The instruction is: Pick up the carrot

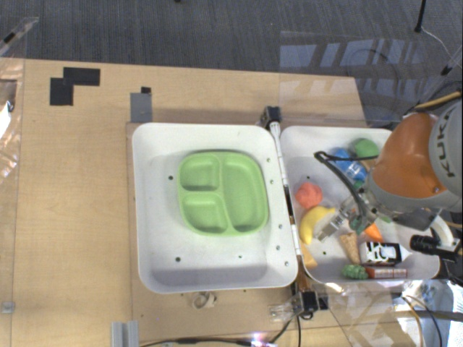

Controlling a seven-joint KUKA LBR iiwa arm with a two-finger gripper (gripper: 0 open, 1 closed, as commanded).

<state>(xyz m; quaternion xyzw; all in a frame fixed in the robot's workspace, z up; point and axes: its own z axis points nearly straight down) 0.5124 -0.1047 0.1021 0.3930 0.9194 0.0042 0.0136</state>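
The carrot [372, 231] shows as a small orange piece in the right bin [293, 150], partly hidden under the arm's wrist. My gripper [341, 223] hangs low over the middle of that bin, just left of the carrot and right beside a yellow banana [313, 223]. The grey arm with its orange band [409, 161] covers the bin's right side. I cannot make out anything held in the gripper.
Around the gripper lie a red fruit [309, 192], a blue bottle [349, 168], a green ball [365, 148], a tan piece [350, 246], a black-and-white box [382, 252] and a small green item [354, 271]. The left bin [155, 251] holds a green divided plate [221, 192].
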